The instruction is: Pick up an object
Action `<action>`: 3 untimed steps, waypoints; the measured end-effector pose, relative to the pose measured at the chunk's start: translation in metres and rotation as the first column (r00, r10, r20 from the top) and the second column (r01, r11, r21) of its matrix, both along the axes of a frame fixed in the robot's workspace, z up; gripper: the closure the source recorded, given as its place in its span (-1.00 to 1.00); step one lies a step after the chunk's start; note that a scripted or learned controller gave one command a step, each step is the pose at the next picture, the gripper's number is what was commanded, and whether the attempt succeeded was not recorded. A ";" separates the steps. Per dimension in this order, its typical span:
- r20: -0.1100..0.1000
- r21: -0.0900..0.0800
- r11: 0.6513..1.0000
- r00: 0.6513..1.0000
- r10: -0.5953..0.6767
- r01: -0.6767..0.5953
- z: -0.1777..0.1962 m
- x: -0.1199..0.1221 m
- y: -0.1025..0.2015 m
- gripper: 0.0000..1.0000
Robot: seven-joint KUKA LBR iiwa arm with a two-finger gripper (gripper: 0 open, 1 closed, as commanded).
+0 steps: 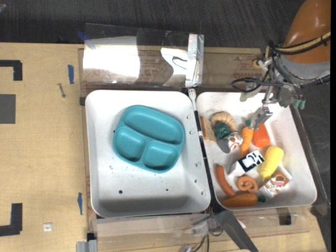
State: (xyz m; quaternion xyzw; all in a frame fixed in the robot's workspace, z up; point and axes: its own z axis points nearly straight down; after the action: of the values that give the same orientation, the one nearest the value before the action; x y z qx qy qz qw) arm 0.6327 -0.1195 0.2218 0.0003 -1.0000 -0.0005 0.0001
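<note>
Teal divided plate (pixel 149 137) in left white bin (pixel 100 188), clear plastic sheet (pixel 139 62) behind, wooden bench (pixel 37 140)

Arm (pixel 310 20) cut by right edge; pincer (pixel 258 121) fingers indistinct.

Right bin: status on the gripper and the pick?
Gripper low over right bin, nothing seen held. Beside it: orange carrot, orange block. Toy food crowded; teal divided tray in left bin.

The grey arm (pixel 294 72) is reaching in from the far right, its gripper (pixel 258 121) pointing down and leftward, orange band uppermost.
</note>
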 end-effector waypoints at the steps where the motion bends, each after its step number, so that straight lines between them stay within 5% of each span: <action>1: 0.006 -0.002 0.990 0.990 0.144 -0.144 -0.126 -0.023 0.014 -1.00; 2: 0.004 0.000 0.989 0.989 0.145 -0.145 -0.121 -0.024 0.016 1.00; 3: 0.015 -0.001 0.998 0.998 0.065 -0.065 0.016 0.011 0.062 1.00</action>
State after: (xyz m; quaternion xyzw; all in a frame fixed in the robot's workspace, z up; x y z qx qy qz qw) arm 0.6437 -0.0577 0.2380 0.0330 -0.9994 0.0000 -0.0072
